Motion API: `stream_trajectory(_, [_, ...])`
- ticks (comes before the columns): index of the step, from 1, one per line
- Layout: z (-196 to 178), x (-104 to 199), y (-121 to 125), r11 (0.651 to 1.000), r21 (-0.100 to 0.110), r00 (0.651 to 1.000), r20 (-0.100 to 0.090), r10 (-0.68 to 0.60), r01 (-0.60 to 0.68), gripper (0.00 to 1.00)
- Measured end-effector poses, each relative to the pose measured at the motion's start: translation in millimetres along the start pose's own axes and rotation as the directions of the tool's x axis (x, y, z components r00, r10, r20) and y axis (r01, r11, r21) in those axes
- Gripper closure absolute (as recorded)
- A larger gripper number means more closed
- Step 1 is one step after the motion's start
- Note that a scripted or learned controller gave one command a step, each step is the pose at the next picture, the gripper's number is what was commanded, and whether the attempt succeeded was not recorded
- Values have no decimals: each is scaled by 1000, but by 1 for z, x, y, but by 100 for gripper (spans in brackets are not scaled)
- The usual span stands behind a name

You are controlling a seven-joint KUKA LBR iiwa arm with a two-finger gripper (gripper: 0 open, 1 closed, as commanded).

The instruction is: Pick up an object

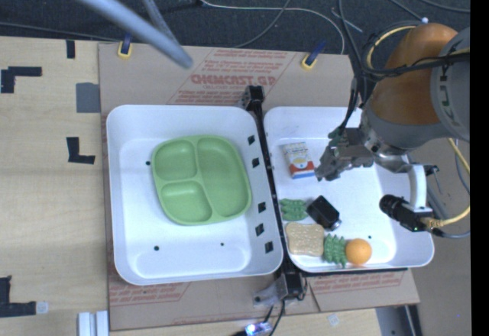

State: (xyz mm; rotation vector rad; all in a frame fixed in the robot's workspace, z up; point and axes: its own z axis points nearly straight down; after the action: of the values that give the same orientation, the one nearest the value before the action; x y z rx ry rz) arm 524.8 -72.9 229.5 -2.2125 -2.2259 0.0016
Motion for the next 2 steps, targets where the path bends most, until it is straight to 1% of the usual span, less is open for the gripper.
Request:
stream_trajectory(1, [-4, 57, 2, 1000, -2, 1000, 0, -1, 1, 100])
stream_trajectory(2, [-9, 116, -6, 1000, -1, 1000, -1, -2, 2, 100])
